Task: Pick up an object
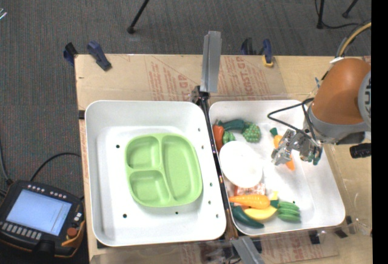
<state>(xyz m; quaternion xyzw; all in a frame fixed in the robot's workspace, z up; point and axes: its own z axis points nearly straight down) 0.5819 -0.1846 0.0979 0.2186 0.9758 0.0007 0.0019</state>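
A: So, where is the arm in the camera view?

B: It reaches in from the right, over the right bin point(337, 199). The tool point(295, 151) hangs low by that bin's right part, just beside a small orange piece point(290, 164) that peeks out under it.

A: Is the tool clamped on that piece?

B: I cannot tell. The metal parts blur together, and whether they are apart or together is not clear.

A: What else lies in that bin?

B: A white round plate point(241, 163) sits near the middle, left of the tool. Above it are a dark green vegetable point(234, 125), a broccoli floret point(251, 132) and, against the left wall, a carrot point(218, 134). Below the plate, toy foods crowd together: an orange carrot-like piece point(250, 200), a yellow piece point(259, 214), a dark green one point(245, 218) and a green pea pod point(288, 211).

A: Anything standing in the way?

B: A black cable point(280, 112) loops from the arm over the bin's upper right. The plate is near the tool's left.

A: And the left bin point(103, 135)?

B: It holds a green divided tray point(163, 170). The worktop point(139, 75) is brown board, with blue clamps point(98, 54) at its far edge and a pendant point(39, 214) on the floor at left.
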